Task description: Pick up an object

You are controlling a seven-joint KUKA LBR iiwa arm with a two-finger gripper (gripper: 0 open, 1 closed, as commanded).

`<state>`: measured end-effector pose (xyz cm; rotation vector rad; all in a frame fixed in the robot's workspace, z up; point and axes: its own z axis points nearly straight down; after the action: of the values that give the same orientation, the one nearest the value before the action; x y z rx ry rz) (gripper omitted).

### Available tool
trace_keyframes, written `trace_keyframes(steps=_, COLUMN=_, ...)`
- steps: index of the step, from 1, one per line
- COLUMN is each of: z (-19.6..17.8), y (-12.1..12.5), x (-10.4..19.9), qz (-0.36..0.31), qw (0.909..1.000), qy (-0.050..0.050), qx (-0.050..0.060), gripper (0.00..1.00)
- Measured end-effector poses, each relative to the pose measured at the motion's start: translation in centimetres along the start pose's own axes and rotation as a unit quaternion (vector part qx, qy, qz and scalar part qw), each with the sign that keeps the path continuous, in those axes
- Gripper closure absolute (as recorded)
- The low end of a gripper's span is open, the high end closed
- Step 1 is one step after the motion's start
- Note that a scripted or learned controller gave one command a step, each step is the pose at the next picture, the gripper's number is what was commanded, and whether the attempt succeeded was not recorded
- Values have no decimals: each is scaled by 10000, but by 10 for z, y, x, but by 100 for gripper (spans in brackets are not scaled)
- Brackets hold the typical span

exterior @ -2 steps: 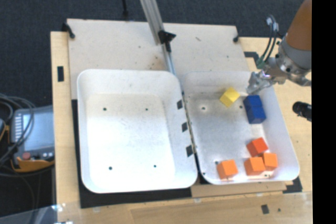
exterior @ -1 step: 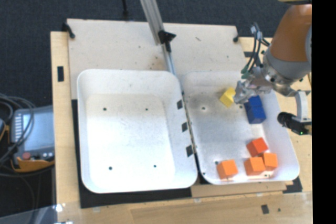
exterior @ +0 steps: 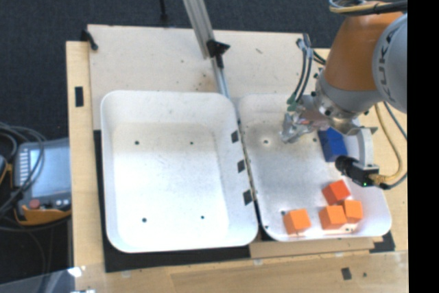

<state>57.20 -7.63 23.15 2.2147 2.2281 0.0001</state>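
My gripper [exterior: 293, 128] hangs over the upper part of the right bin [exterior: 285, 175], with the orange-banded wrist just above and to the right of it. A blue block [exterior: 332, 145] lies close to its right, partly under the arm. Several orange blocks sit in the bin's lower right corner: one alone [exterior: 297, 221] and a cluster of three [exterior: 337, 191] [exterior: 333, 217] [exterior: 353, 209]. I see nothing held in the gripper.
The left bin [exterior: 110, 147] lies beside the right one. A slanted aluminium bar [exterior: 194, 3] comes down to the gap between the bins. Cables [exterior: 302, 79] hang by the wrist. A control pendant [exterior: 41, 178] sits off the bench at left.
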Motion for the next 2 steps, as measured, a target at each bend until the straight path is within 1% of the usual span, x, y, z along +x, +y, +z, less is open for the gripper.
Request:
trace_keyframes(steps=1, z=-6, y=-11, x=42, qz=-6, qw=10000, qy=12, qx=-2, gripper=100)
trace_keyframes(steps=2, z=-15, y=-23, x=90, qz=-10, qw=10000, qy=15, qx=3, gripper=100)
